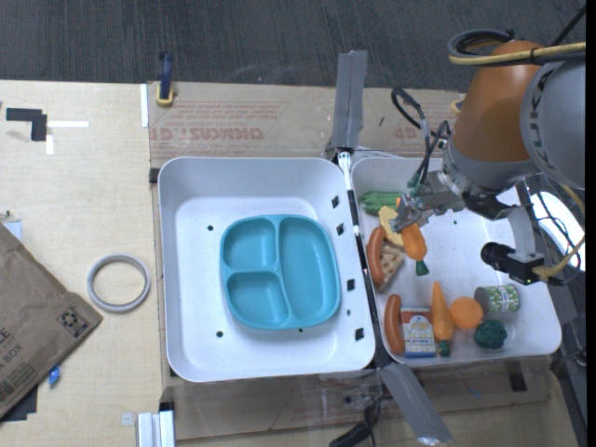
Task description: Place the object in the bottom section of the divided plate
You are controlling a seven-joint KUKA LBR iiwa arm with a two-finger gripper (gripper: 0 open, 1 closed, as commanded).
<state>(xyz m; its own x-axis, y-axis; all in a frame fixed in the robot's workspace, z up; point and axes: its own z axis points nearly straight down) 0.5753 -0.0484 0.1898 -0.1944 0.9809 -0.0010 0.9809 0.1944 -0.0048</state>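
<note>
Camera view, items logged:

My claw (407, 220): over the right bin (545, 338), grasping a carrot (413, 244) that hangs clear of the pile, lifted for carrying across, I judge.

Plate (280, 271): teal, three sections, centred in the left bin (177, 277), within my reach.

Right bin stock: hot dog (377, 254), sausage (394, 322), second carrot (441, 313), orange (466, 313), broccoli (491, 333), can (498, 298), small carton (419, 335); print unreadable.

Desk (74, 203): tape ring (118, 281); cardboard stamped "CHEMICAL", upside down.
</note>
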